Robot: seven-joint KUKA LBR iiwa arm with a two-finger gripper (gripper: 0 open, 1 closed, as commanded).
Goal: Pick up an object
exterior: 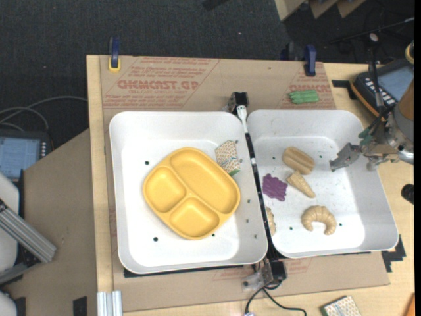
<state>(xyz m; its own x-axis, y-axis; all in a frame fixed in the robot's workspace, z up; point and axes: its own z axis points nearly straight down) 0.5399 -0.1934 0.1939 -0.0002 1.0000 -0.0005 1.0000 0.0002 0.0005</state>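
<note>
Gripper (358,155) hung over the right edge of the right bin (378,206), its grey fingers spread apart with nothing between them. That looked like a ready pose: jaws wide and low, pointed inward at the food toys, the arm (404,120) reaching in from the right.

Nothing had been picked up yet. The nearest candidates lay in that same bin: a tan bread roll (298,158) toward the middle, a cone (301,184) just below it and nearly touching, a purple grape bunch (275,187) beside the cone on the left, and a croissant (320,218) further down, apart from the rest. The roll sat closest to the open fingers, so it seemed the likely target, though that was only a guess.

The roll and cone lay so close together that closing on one could nudge the other. The croissant had free space all round and looked the easier grab.

In the left bin (125,196) a yellow divided plate (191,193) filled most of the floor, with a small patterned item (227,155) tucked at its upper right corner, against the wall between the bins. Reaching that would have meant crossing the divider. A green toy (304,97) rested on the board (164,78) above the right bin, outside both.
</note>
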